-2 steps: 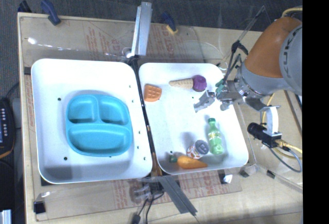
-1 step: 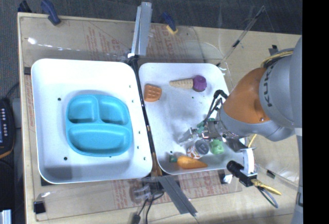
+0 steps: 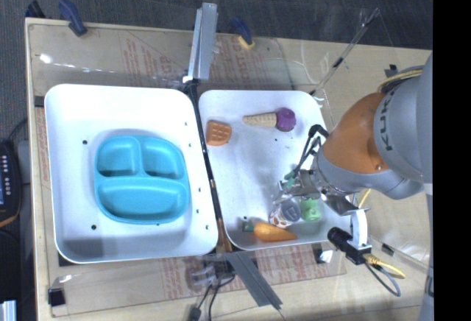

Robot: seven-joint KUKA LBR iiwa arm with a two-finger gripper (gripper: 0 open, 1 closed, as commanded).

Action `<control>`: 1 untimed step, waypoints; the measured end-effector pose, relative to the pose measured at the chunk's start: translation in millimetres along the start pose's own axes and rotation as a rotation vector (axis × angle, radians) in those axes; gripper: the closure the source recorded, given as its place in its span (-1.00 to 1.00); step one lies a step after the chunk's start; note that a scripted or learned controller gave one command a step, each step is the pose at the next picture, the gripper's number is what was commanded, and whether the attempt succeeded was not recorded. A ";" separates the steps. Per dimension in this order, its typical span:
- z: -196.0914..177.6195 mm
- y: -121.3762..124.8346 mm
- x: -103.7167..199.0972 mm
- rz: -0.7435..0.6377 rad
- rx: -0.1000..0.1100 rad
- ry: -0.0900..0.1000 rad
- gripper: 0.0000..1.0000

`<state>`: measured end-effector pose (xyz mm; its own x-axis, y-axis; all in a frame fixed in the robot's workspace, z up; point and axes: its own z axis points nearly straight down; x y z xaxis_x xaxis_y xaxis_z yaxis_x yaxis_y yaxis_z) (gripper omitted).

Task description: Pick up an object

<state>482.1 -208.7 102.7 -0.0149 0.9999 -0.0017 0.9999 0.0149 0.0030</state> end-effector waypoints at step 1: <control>-76.6 63.8 -1.5 0.006 0.003 0.002 1.00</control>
